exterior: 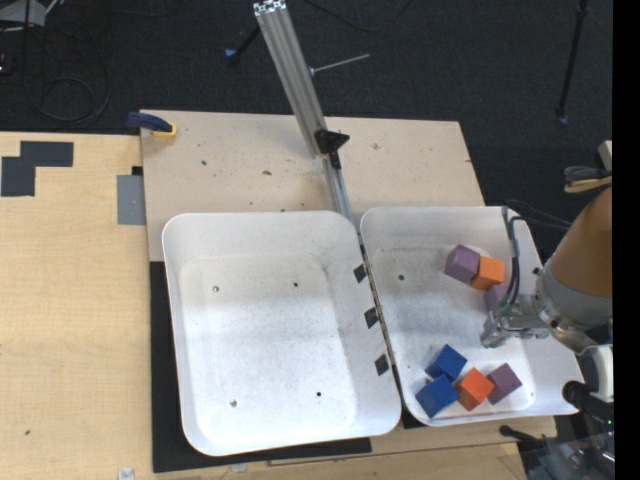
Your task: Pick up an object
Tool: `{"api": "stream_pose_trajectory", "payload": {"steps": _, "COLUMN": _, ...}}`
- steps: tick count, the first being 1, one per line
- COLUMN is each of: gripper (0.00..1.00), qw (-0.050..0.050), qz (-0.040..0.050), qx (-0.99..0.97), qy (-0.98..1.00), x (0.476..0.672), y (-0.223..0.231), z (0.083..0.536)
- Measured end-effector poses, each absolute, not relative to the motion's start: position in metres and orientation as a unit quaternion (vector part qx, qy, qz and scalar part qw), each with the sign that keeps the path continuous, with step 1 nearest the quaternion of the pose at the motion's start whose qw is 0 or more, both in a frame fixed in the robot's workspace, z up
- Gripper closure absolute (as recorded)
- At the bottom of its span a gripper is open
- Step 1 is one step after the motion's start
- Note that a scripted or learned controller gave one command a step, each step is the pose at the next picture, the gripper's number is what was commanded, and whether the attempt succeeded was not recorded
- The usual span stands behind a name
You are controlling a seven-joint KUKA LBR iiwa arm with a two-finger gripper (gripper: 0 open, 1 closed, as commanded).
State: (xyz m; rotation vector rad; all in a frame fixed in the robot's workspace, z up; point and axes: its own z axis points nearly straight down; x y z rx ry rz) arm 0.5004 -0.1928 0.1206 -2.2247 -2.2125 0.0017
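Several small blocks lie in the right bin (420,230). A purple block (462,264) and an orange block (491,271) touch each other near its far right side. Near the front lie a blue block (448,361), a second blue block (435,396), an orange block (474,389) and a purple block (505,380). My gripper (496,332) reaches in from the right and hangs low over the right side of this bin, between the two groups of blocks. It is just in front of the far orange block and touches no block that I can see.
The left bin (190,238) lies beside the right one, with black clips (371,317) along the shared rim. A slanted aluminium bar (297,78) rises behind the bins. A blue and yellow clamp (152,123) sits at the bench's far left corner.
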Motion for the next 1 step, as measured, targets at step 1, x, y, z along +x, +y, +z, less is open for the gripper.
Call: {"api": "stream_pose_trajectory", "payload": {"steps": 1, "gripper": 1.00, "qw": -0.001, "qz": -0.0005, "qx": -0.709, "qy": -0.705, "x": 0.4979, "y": -0.2039, "z": 0.1723}}
